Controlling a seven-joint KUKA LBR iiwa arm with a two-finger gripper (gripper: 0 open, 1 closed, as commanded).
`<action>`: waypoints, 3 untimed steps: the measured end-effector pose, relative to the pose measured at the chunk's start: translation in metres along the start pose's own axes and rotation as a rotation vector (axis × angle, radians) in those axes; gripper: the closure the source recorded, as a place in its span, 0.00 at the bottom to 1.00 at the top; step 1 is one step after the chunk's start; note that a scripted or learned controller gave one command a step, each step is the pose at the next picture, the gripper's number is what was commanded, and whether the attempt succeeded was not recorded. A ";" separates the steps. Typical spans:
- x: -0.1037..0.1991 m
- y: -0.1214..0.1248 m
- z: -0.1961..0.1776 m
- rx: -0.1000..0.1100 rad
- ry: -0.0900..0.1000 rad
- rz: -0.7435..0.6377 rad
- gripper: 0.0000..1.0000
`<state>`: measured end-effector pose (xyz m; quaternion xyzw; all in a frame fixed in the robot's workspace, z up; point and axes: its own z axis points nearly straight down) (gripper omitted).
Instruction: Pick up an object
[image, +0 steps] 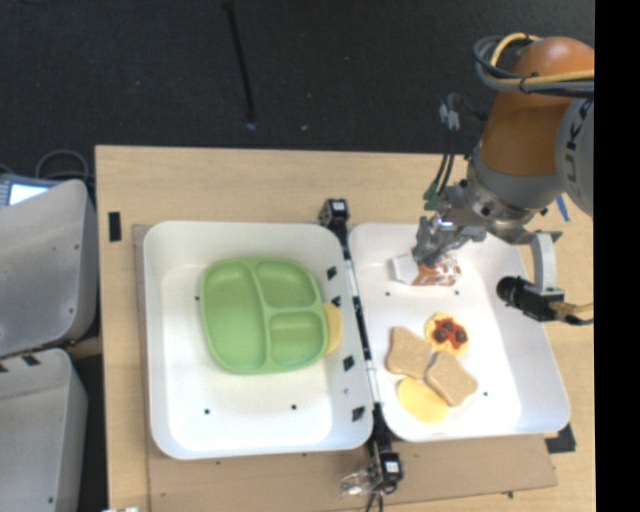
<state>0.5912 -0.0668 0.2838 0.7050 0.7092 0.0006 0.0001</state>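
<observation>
My claw (437, 255) hangs low over the right bin (520, 400), right at a small red-and-white packet (428, 272) near the far wall. Whether my grip is open or closed on it, I cannot tell; the view is blurred there.

Light wood bench (250, 185) on dark floor.
Dark speckled floor (150, 70) behind the bench, thin black cable (240, 65) crossing it; pale grey furniture (35, 265) at left edge, even overhead light.
</observation>
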 end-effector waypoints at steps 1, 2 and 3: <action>0.050 -0.012 0.007 0.001 0.000 0.000 1.00; 0.101 -0.012 0.010 0.001 0.001 -0.001 1.00; 0.147 -0.017 0.019 0.003 0.000 0.000 1.00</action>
